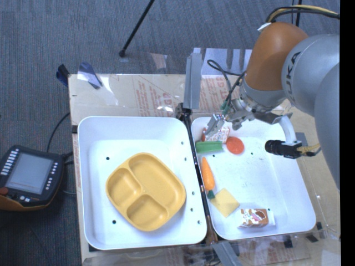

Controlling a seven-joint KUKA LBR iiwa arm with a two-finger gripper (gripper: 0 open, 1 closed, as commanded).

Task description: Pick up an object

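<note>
My gripper (pixel 217 124) hangs over the far left corner of the right bin (pixel 288 195), reaching in from the grey arm with its orange band. Right under it stands a small red-and-white carton (pixel 219 135), partly covered by it; contact is unclear. A green cucumber piece (pixel 209 147) lies just in front of the carton, and a red tomato slice (pixel 235 145) sits to its right. Nearer the front lie an orange carrot (pixel 207 174), a yellow cheese slice (pixel 224 201) and a brown-and-white snack packet (pixel 256 218).
A yellow divided plate (pixel 145 190) lies in the left bin (pixel 91 148). A black fitting on a white bracket (pixel 283 147) juts from the arm over the right bin's right side. A teach pendant (pixel 28 176) rests on the floor at the left.
</note>
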